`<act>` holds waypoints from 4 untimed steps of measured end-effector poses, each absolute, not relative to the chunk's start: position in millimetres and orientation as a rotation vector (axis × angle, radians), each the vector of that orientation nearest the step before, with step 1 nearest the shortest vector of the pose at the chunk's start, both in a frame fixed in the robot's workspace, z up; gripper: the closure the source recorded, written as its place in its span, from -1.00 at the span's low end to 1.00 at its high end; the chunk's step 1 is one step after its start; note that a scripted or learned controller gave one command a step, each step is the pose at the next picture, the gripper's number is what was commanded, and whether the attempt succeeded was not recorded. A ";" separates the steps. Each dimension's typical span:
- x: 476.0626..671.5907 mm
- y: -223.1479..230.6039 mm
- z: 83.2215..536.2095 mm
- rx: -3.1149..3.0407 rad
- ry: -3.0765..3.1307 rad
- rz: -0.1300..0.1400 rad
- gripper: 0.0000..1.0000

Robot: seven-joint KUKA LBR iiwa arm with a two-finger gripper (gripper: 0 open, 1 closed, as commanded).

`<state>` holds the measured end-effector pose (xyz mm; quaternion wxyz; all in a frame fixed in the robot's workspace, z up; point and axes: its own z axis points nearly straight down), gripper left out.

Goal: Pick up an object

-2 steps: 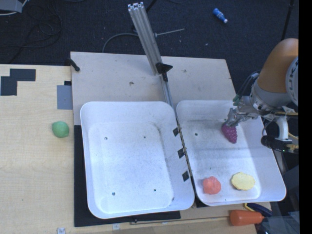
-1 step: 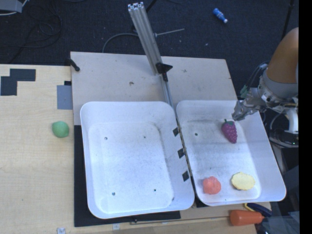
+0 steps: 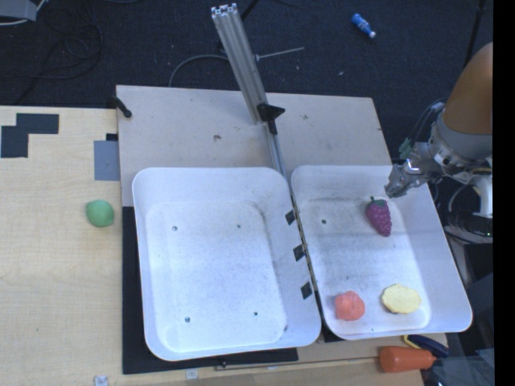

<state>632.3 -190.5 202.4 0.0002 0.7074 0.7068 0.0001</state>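
Seen from above, a grey arm's two-finger gripper (image 3: 400, 182) hangs over the right shallow white plastic bin (image 3: 451, 296), near a purple berry-shaped toy (image 3: 379, 217); its state I cannot tell. A round orange-red toy (image 3: 349, 305) and a yellow lumpy toy (image 3: 401, 299) lie by the bin's near edge

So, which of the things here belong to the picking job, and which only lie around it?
For the job:
- gripper
- purple fruit, right bin
- red fruit
- yellow fruit

Lying about:
- green ball, left of the bins
- orange object, at the front edge
- blue object, on the floor
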 end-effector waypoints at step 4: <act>569.8 3.1 231.3 2.219 2.225 0.001 1.00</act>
